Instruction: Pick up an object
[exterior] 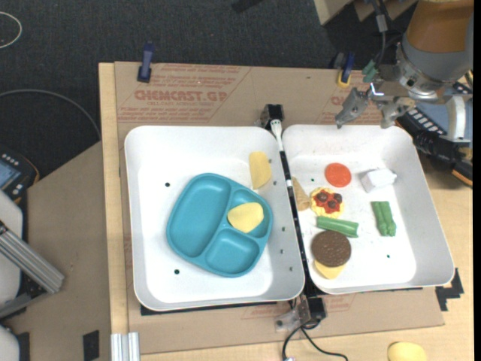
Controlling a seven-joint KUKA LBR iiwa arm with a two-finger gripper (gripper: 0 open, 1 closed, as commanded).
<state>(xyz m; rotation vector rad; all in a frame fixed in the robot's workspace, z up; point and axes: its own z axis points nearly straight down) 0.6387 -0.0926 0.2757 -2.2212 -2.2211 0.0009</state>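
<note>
My gripper [370,113] hangs above the far rim of the right bin [421,201], open, with nothing between its fingers. Below it in that bin lie a red disc [338,174], a white block [378,178], a green piece [384,217], a green bean pod [336,225], a small pizza slice [328,200], a tan wedge [301,194] and a brown patty [331,248] resting on a yellow piece [328,270]. The red disc and white block are the nearest to the gripper.
The left bin [146,201] holds a blue divided plate [207,228] with a pale yellow lump [246,216] on it, and a yellow slice [260,169] beside it. A black clamp [272,114] sits where the bins meet. A yellow object [406,350] lies off the board.
</note>
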